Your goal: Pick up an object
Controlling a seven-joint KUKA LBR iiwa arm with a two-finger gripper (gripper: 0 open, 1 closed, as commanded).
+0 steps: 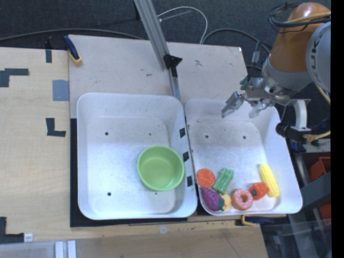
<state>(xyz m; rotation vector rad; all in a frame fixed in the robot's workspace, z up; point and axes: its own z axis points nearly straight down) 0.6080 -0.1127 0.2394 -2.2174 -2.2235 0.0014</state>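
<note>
Toys (236,190) crowd together (overlapping); gripper (243,105) hovers apart.

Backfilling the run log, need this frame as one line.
arm: over right bin, far end | claw: open, holding nothing | toy food: near end of right bin | green bowl: left bin

Lighting even and moderately bright from overhead. Soft shadows inside both white bins (86,144). Mild glare on bin rims. Overall focus slightly soft; far carpet dim.
</note>
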